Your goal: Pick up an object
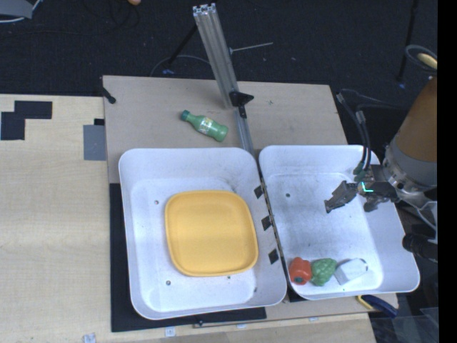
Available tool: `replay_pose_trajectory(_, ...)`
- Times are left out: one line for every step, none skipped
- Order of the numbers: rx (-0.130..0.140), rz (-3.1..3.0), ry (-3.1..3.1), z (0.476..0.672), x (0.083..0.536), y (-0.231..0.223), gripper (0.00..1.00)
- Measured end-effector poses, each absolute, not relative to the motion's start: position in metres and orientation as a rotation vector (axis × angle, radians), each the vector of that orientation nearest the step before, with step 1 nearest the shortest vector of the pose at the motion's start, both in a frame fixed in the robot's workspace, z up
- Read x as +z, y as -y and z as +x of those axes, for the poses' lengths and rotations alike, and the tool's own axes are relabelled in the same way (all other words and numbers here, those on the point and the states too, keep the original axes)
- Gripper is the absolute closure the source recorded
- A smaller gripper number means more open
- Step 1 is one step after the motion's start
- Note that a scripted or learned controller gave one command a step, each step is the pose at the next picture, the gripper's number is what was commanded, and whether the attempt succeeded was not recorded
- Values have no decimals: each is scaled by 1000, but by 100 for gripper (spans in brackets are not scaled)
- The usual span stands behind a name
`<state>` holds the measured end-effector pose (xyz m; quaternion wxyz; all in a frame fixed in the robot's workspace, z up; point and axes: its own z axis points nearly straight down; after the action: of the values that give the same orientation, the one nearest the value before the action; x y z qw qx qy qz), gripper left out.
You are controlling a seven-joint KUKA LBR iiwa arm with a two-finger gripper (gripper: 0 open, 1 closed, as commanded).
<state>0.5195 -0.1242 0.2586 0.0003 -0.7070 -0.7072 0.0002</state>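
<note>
Along the front wall of the right bin (314, 164) lie three small objects: a red one (300, 269), a green one (323, 271) and a white one (351, 269), close together. My gripper (351, 198) hovers over the right part of that bin, well behind these objects and apart from them. Its dark fingers (337, 199) stand spread, with nothing between them. The left bin (143, 170) holds a yellow square plate (211, 231).
A green bottle (204, 125) lies on its side on the bench behind the left bin. A metal rail (220, 48) slants up from between the bins at the back. Black clips (265, 222) sit along the shared bin walls.
</note>
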Motion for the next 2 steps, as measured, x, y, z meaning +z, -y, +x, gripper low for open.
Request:
replay_pose_trajectory(1,-2221,2221,520,259,124,0)
replay_pose_trajectory(4,-2218,2220,524,214,121,0)
